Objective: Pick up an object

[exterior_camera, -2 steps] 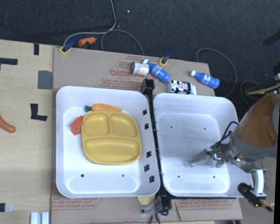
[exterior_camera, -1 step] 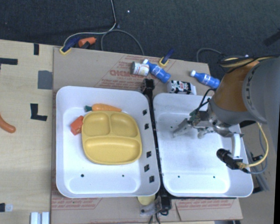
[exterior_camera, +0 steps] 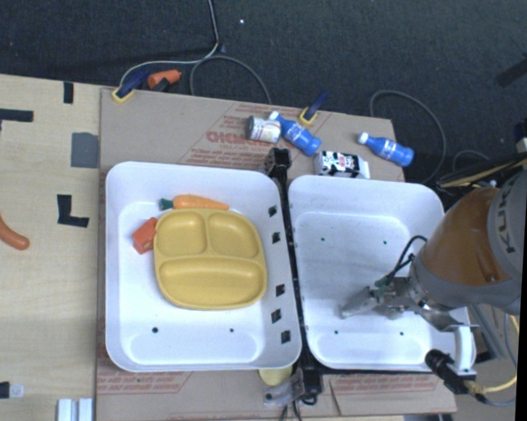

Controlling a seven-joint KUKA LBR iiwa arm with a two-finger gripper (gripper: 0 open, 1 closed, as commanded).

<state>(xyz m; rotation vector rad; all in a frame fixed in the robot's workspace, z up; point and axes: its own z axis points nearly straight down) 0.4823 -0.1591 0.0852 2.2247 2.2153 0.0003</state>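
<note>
The grey arm (exterior_camera: 479, 249) with its orange band is reaching in from the right side of the frame, and its gripper (exterior_camera: 364, 305) is sitting low over the floor of the right bin (exterior_camera: 353, 206), in the lower middle of that bin. The two thin metal fingers (exterior_camera: 354, 307) are pointing toward the left and appearing slightly spread, with nothing showing between them, though they are small and hard to read. In the left bin (exterior_camera: 126, 268), a yellow divided plate (exterior_camera: 211, 257) is lying flat near the centre. A carrot (exterior_camera: 200, 203) is lying just beside the plate's upper edge, and a small orange-red piece (exterior_camera: 144, 234) is touching the plate's left rim. Outside the bins, on the cardboard along the upper middle of the frame, two blue bottles (exterior_camera: 300, 136) (exterior_camera: 387, 150) are lying on their sides, with a white can (exterior_camera: 265, 128) near the first and a black-and-white carton (exterior_camera: 342, 165) between them. At the far left, a sausage (exterior_camera: 6, 228) is resting on the wooden bench (exterior_camera: 25, 324).
</note>
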